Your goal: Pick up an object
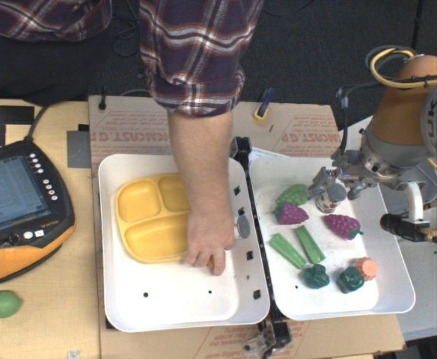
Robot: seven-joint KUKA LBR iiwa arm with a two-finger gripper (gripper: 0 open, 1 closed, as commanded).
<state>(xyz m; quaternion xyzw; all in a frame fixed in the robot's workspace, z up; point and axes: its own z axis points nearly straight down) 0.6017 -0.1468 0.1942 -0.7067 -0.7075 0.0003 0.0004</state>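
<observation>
Glossy yellow plastic tray (pixel 153 223), smooth white plastic bins (pixel 129 305), matt cardboard (pixel 293 122) beneath

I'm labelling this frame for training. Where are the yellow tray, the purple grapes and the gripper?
yellow tray (pixel 150 234): camera view, on its large front compartment.
purple grapes (pixel 342 225): camera view, middle of the bunch.
gripper (pixel 331 200): camera view, at its fingertips.

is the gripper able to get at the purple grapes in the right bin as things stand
Probably yes. The gripper hangs over the right bin, and the purple grapes lie just beside it with bare bin floor around them. The person's hand is in the left bin, out of the way.
</observation>
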